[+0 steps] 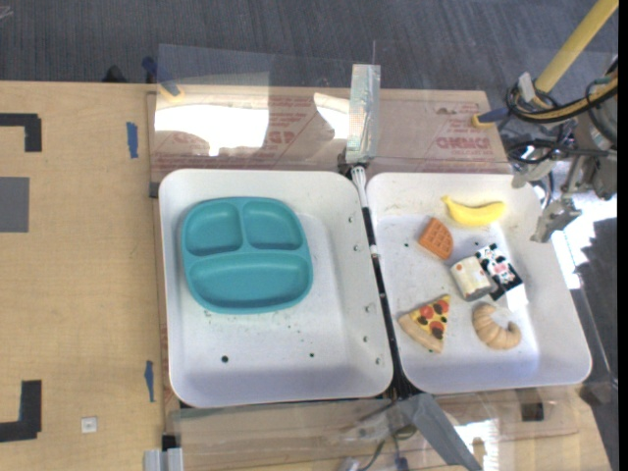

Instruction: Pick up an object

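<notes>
Now, gripper (pixel 561 209): hovering at the right bin's (pixel 559 361) upper right edge; grip state unclear.
Banana (pixel 474 210): lying nearby.

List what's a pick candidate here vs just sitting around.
Pick candidates, all in the right bin:
banana
waffle
pizza slice
croissant
small black-and-white box
The gripper is at that bin's far right edge.

Just lying about:
teal divided plate in the left bin
clear plastic sheet behind the bins
</notes>
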### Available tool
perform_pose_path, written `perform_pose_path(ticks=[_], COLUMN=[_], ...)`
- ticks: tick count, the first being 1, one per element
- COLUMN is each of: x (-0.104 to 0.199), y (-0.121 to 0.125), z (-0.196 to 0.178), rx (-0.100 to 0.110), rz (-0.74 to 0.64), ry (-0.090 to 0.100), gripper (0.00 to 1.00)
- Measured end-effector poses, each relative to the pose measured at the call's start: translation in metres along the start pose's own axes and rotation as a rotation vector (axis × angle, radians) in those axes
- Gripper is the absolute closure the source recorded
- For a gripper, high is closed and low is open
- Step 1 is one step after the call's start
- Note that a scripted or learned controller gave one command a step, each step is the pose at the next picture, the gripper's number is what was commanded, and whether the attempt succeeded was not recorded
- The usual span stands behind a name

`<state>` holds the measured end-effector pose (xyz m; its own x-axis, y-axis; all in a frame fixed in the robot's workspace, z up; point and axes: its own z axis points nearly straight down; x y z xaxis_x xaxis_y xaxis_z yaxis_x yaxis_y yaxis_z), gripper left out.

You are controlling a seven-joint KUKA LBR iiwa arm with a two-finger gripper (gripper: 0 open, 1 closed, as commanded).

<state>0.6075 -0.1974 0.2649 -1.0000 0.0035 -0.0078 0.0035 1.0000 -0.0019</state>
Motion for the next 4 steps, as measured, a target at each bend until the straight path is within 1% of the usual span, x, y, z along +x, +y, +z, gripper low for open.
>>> perform_pose_path(ticks=[1,2,3,4], x=[-0.015,-0.018,-0.018,0.082], y=[0.007,0.008,0.117,0.144], z=[0.173,0.16,0.076,0.068], rx=[0.001,0.003,-0.004,-0.001], rz=[0.009,0.006,0.271,0.615], ry=[-0.004,-0.012,-0.005,0.007], gripper=[0.0,1.0,1.0,1.0])
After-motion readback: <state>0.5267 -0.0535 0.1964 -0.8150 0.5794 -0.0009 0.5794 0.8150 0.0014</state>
